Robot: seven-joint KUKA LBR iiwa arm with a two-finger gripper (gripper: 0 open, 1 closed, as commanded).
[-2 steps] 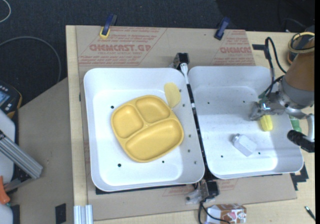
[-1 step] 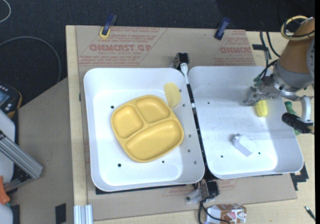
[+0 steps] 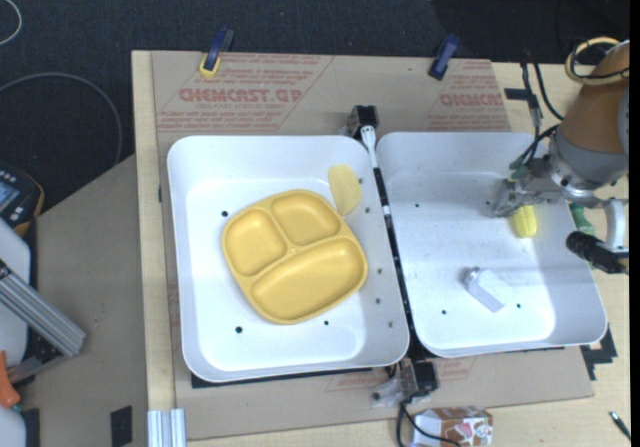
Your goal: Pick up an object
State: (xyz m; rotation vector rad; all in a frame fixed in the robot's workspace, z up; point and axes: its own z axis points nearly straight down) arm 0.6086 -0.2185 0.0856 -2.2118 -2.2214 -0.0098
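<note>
In the right bin [image 3: 440, 325], a small yellow object [image 3: 524, 224] lies near the far right side. My gripper [image 3: 512, 199] is low over the bin floor, right beside that yellow object at its upper left, and seems to touch its top end. A small white-grey block [image 3: 485, 289] lies on the same bin's floor, nearer the front and well apart from the gripper. The grey arm with its orange band [image 3: 592, 120] comes in from the right edge.
The left bin [image 3: 190, 195] holds a large yellow divided plate [image 3: 293, 253] and a pale yellow flat piece [image 3: 345, 188] leaning by its right wall. A black ridge [image 3: 385, 225] separates the bins. Clamps [image 3: 213, 53] sit at the board's far edge.
</note>
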